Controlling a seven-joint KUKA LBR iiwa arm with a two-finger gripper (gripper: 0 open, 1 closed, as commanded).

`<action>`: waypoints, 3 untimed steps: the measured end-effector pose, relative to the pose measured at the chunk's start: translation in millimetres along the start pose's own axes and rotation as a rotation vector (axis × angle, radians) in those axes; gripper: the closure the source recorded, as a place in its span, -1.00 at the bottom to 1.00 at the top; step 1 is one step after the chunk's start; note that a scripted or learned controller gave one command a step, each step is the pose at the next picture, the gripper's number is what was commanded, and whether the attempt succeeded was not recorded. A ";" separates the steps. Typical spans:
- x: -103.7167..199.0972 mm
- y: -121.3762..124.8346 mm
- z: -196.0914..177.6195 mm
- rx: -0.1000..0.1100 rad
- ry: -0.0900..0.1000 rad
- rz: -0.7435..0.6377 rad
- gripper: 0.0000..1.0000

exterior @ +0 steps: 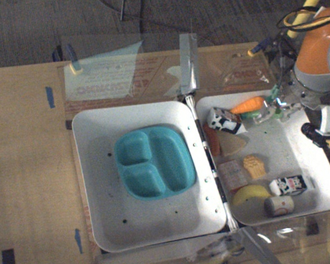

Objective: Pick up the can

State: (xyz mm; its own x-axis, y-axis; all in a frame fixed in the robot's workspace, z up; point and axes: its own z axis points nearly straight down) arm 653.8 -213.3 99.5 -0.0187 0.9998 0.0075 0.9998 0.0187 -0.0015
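Left bin [94, 185]: white, shallow, holding a teal divided plate [154, 162] with three compartments, set near the middle. Right bin [321, 163]: white, shallow, crowded along its left and near sides. Can [279, 205]: pale, lying on its side at the near edge of the right bin, just right of a yellow rounded item [250, 194], possibly a lemon, and just below a small black-and-white cow-patterned carton [288, 185]; label not readable. Second cow-patterned carton [224, 120] at the far left corner of the right bin, tilted, touching an orange carrot [249, 105] on its right. Brown wedge-shaped item [233, 144] below that carton; identity unclear. Reddish strip [213, 140] against the bin's left wall, partly hidden by the wall. Tan waffle-textured cracker [254, 166] beside a pinkish flat square [234, 174], hard to make out. Arm [317, 56]: grey with orange band, cut off by the right edge, over the far right corner of the right bin. Gripper [276, 107]: low near the carrot's right end, well apart from the can; blurred and tangled with cables, so grasp state cannot be told. Worktop [27, 175]: tan board with black and blue tape marks, clear plastic sheeting [110, 75] behind the bins.
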 end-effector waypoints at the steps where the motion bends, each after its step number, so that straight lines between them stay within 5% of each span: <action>1: 99.1 15.9 -123.5 -0.005 -0.009 -0.097 1.00; 2: 98.3 -12.2 -264.2 -0.005 -0.010 -0.260 1.00; 3: 64.4 14.5 -337.7 -0.008 -0.015 -0.702 1.00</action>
State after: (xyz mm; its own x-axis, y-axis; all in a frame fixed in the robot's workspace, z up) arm 667.7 -151.2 437.6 -0.6595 0.7516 -0.0094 0.7516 0.6596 0.0061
